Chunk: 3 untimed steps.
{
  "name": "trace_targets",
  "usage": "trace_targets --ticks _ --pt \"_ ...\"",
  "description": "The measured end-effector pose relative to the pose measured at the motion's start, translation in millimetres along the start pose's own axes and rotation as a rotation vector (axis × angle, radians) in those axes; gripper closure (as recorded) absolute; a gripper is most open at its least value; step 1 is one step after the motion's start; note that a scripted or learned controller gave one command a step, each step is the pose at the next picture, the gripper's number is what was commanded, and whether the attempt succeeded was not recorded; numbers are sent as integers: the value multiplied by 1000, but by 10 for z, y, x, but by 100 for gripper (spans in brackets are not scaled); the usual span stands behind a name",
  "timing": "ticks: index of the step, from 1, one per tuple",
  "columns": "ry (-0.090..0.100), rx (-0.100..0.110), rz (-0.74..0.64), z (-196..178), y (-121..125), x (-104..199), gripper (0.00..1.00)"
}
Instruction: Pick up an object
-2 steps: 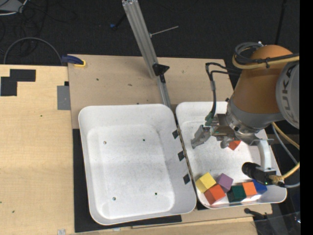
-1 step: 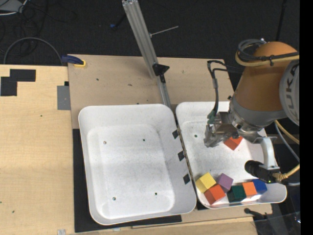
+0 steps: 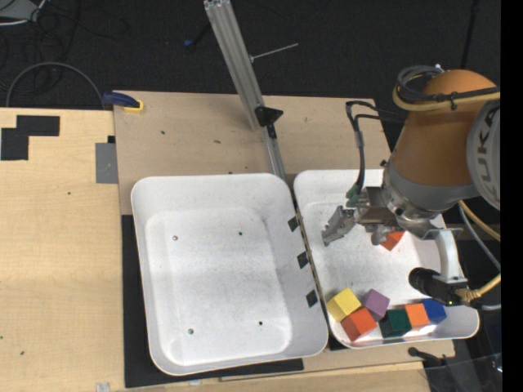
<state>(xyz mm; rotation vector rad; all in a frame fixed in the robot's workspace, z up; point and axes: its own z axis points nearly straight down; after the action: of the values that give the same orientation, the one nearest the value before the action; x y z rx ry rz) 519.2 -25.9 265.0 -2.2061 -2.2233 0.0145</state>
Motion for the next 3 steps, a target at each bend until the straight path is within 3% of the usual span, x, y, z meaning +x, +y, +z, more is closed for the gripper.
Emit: trace_targets --ticks 1,2,3 --pt "0 2 -7 -95 1 -12 100" --pt "-1 3 -9 -91 0 -9 0" --pt "-1 5 -17 -185 0 -17 100"
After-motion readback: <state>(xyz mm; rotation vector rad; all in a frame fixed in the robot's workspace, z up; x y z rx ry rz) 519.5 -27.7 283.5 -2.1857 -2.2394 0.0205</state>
